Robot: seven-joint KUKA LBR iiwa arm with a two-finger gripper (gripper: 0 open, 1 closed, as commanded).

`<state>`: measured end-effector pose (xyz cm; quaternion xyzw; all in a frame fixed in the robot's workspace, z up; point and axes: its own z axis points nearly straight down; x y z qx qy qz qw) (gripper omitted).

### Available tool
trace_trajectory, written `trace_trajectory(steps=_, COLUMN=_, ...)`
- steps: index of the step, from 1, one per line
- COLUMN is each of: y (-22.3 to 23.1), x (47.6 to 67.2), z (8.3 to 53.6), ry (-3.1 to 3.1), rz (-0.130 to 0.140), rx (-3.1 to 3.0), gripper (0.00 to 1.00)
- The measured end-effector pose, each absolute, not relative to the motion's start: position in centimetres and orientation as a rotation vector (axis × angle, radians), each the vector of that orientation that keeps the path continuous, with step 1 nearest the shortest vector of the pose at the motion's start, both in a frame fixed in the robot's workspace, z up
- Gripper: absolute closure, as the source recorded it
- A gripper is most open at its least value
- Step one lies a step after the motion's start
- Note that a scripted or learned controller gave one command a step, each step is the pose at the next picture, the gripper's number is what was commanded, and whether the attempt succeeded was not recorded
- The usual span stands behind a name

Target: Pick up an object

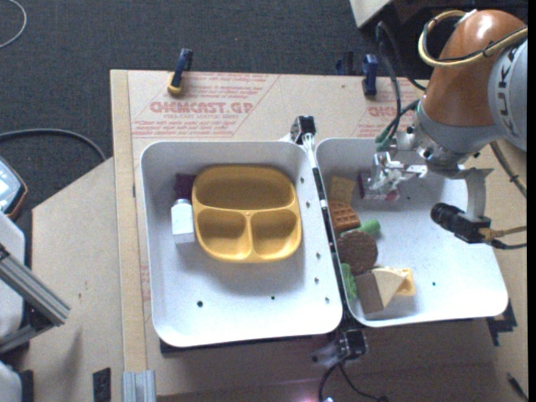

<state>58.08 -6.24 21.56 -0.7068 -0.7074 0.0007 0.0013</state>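
Observation:
My gripper [392, 177] hangs low over the far part of the right bin [448, 262], under the grey and orange arm [469, 65]. A small purplish item [369, 184] lies just left of it; whether they touch is unclear. Toy food sits along the bin's left side: a tan slice [339, 189], a waffle [344, 218], a green piece [369, 225], a brown round cookie [358, 249] and a pale cheese wedge [387, 288]. Nothing is seen held in the gripper.
The left bin [243, 300] holds a yellow divided plate [247, 212], a small white bottle [182, 221] and a dark purple item [184, 182]. A black cylinder [456, 219] juts from the arm over the right bin. Clamps [178, 72] stand at the board's far edge.

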Motion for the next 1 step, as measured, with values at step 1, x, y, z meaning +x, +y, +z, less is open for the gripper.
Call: trace_trajectory(steps=1, y=-6.22, x=59.01, z=21.59, ry=-2.224, rz=-0.002, rx=-2.222, gripper=1.0)
